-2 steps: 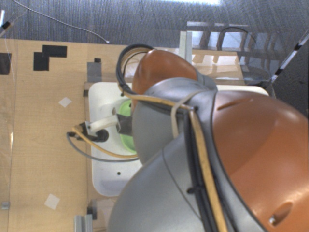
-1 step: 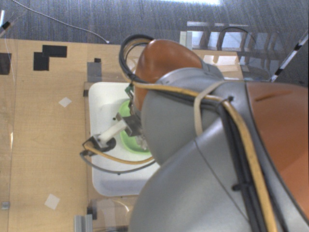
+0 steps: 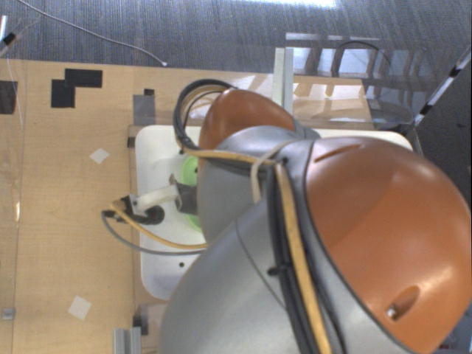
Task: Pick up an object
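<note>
Evidently the arm (image 3: 332, 257) was reaching into the left bin (image 3: 158, 161) toward a green object (image 3: 190, 172) at nine o'clock; the end effector's state could not be told.

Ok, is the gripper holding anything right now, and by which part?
Cannot be told. The arm covers most of the left bin, and the wrist hides the fingertips. A green object peeks out beside the wrist, but no grasp on it shows.

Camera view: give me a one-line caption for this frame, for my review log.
Grey-and-orange arm looms over the white bin, hiding most of it; a green object peeks out beside the arm's wrist.
</note>
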Action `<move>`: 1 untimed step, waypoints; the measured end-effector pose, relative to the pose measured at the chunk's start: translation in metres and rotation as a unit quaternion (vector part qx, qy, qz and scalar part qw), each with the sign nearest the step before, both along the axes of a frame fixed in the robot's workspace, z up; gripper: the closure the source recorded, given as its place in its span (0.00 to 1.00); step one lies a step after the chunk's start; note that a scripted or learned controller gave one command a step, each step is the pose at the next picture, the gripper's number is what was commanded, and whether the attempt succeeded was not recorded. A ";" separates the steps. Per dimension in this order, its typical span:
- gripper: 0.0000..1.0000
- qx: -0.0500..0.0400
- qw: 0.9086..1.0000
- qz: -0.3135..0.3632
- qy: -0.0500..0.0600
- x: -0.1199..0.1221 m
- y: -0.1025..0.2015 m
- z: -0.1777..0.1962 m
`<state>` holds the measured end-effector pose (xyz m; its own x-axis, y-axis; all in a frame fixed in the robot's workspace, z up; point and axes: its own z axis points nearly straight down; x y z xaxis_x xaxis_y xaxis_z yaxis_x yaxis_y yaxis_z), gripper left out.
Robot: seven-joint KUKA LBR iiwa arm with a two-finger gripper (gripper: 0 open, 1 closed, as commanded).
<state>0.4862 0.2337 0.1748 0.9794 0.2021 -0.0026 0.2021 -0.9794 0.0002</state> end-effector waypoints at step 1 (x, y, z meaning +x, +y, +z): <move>1.00 0.001 1.000 0.000 -0.002 0.001 0.001 0.012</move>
